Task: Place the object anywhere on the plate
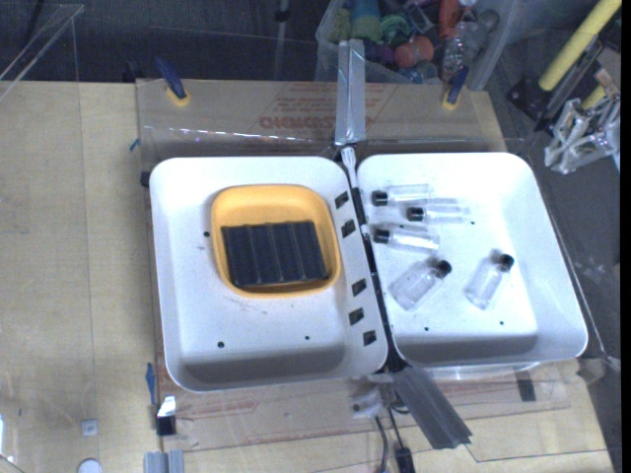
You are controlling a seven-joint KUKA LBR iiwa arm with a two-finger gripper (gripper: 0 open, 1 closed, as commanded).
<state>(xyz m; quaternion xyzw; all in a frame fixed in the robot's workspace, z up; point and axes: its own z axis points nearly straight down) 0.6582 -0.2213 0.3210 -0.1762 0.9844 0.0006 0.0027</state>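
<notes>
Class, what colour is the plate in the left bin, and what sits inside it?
Yellow-orange plate, with a dark ribbed insert; seen in the camera view.

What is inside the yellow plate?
A dark ribbed rectangle lies flat in the yellow plate, covering most of its bottom. Whatever is under that rectangle is hidden. The small clear vials are in the other bin.

Behind the two white bins (177,353) — on the bench's far side — a clear tub (419,18) holds a jumble of coloured toys; a yellow tube (587,28) slants at upper right.
</notes>
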